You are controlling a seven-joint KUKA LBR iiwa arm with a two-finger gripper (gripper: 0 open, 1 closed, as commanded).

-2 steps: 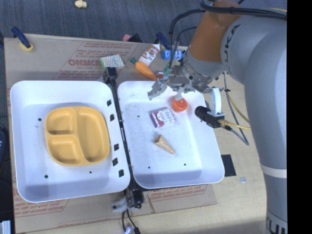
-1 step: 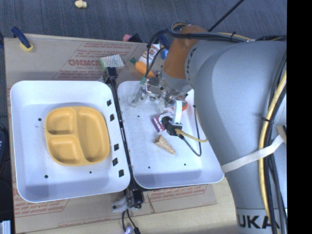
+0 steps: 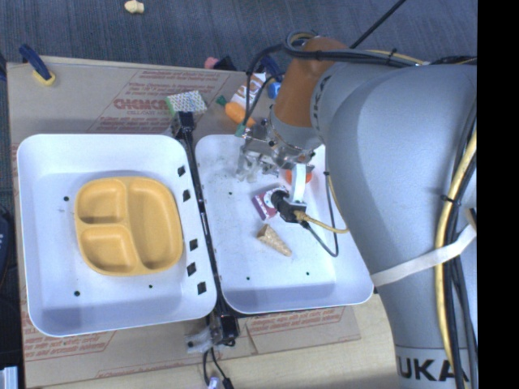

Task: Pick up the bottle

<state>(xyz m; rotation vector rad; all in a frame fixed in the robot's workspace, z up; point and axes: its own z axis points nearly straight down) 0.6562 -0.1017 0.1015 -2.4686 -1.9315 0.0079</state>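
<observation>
My gripper (image 3: 251, 162) hangs low over the far end of the right bin (image 3: 235, 286), close to its far rim. An orange, bottle-like thing (image 3: 236, 110) with a green end lies just beyond that rim, up and left of the gripper, and the wrist partly hides it. I cannot make out anything in the gripper. Below the gripper, on the bin floor, lie a pink wrapper (image 3: 263, 204) and a tan cone (image 3: 274, 240).
The left bin (image 3: 40, 298) holds a yellow divided plate (image 3: 127, 224). A small patterned packet (image 3: 186, 102) sits on the cardboard beyond the bins. The arm's grey body covers the right bin's right side. The divider between the bins runs down the middle.
</observation>
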